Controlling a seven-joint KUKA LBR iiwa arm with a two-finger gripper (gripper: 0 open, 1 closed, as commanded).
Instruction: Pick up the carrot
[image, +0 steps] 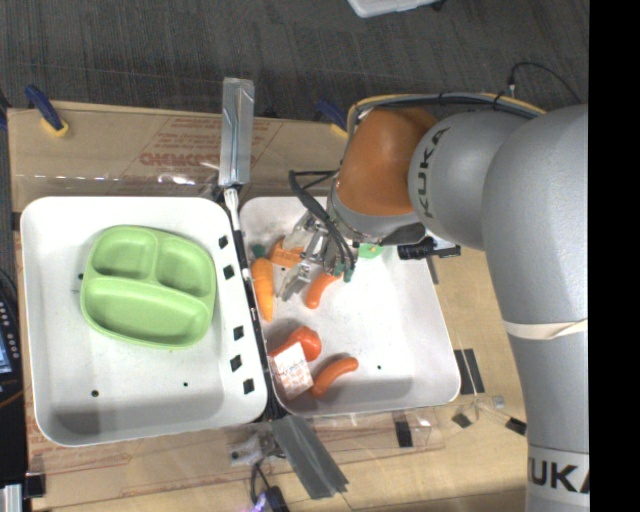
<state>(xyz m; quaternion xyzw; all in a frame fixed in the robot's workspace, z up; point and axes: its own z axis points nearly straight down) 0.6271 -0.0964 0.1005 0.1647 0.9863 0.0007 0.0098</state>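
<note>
An orange carrot (262, 287) lies lengthwise against the left wall of the right bin (425, 330). My gripper (315, 265) is down in the back left part of that bin, just right of the carrot. A second small orange piece (320, 291) pokes out at the gripper's tip, and another orange bit (284, 257) shows at its left side. Whether either one is gripped is hidden by the gripper's body.
Near the front of the right bin lie a red item with a white label (294, 362) and an orange-red sausage shape (335, 373). A small green thing (371, 250) sits beside the wrist. The left bin (50, 330) holds a green divided plate (150, 285).
</note>
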